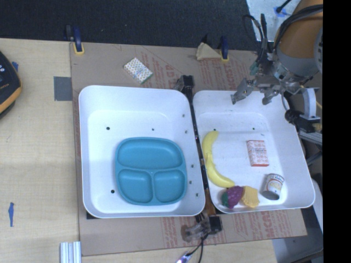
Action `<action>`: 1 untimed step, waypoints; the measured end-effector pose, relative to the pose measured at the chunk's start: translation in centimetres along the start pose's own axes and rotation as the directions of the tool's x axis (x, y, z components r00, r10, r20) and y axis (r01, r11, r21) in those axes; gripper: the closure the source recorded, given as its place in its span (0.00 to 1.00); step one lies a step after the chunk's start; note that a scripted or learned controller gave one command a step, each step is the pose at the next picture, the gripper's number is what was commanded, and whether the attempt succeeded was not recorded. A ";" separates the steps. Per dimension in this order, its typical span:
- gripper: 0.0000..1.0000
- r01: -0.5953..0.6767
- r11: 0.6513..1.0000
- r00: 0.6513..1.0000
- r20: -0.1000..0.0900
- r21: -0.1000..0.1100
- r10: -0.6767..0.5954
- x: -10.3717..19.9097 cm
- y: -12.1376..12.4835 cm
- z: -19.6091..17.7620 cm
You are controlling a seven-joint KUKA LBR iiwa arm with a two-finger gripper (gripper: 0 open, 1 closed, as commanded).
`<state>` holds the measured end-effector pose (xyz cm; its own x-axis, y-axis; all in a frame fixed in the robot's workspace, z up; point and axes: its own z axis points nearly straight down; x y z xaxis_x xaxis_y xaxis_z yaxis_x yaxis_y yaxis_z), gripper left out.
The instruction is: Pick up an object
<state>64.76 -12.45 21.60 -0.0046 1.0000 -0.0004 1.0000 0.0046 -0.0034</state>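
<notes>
My gripper (254,96) hangs over the far rim of the right bin (285,126), its two fingers spread apart with nothing between them. Below it in that bin lie a yellow banana (211,160) along the left wall, a small red-and-white packet (257,153) in the middle, a small can (272,186) at the near right, and a purple grape bunch (233,195) beside a yellow piece (250,196) at the near edge.
The left bin (96,119) holds a blue divided plate (150,170). A small patterned packet (137,69) lies on the cardboard behind the left bin. Clamps stand at the back edge, and a black-and-yellow device (8,86) sits at far left.
</notes>
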 end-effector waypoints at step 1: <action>0.00 -0.001 1.000 1.000 0.001 0.002 0.001 2.3 -7.3 3.8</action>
<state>57.47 -10.17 17.83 -0.0039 1.0000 -0.0009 1.0000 0.0039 -0.0058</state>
